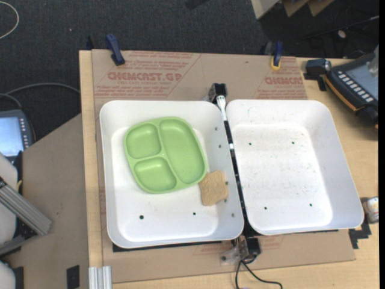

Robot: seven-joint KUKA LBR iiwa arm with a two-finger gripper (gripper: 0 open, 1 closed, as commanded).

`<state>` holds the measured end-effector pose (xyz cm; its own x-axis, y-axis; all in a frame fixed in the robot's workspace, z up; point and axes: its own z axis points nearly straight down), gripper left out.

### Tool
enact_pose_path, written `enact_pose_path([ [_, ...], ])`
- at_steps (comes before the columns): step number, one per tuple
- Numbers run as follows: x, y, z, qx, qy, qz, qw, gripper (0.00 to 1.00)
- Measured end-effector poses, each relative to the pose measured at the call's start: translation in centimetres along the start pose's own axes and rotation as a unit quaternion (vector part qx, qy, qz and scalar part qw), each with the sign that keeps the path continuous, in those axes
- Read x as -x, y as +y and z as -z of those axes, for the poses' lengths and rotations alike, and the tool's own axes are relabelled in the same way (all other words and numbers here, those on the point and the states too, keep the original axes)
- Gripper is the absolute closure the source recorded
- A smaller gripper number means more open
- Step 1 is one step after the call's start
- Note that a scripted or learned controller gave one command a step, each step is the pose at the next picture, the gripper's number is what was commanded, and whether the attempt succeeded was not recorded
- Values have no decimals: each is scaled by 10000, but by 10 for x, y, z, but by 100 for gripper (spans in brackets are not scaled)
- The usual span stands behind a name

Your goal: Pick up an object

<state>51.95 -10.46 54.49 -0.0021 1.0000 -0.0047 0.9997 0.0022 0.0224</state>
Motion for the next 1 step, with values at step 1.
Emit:
enact_pose_path([
  [1,-33,-43,-57,-144,33,1,9999,100],
])
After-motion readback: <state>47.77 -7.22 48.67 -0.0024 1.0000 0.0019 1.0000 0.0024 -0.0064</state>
